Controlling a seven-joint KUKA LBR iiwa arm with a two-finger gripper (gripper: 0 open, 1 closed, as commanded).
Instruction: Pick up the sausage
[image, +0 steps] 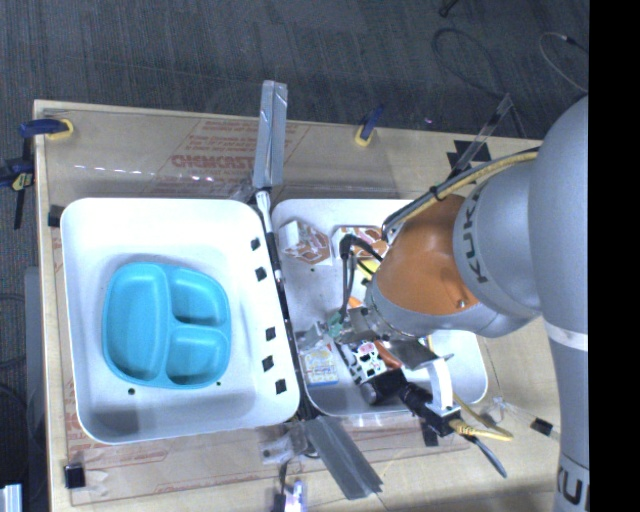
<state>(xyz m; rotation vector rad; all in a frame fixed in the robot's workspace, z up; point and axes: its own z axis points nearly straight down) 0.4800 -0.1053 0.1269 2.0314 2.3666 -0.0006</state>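
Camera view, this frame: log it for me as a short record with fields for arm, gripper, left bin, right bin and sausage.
arm: grey with orange band, reaching over the right bin
gripper: low in the right bin, finger state unclear
left bin: holds a blue divided plate
right bin: small mixed items, partly hidden by the arm
sausage: cannot identify

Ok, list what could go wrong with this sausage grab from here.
1. The arm hangs over most of the right bin, hiding what lies under it, so the target may be misjudged.
2. Small items crowd the bin floor, such as a packet and a wrapper; the wrong one might get picked.
3. The gripper sits low near the bin's front wall and could bump it.
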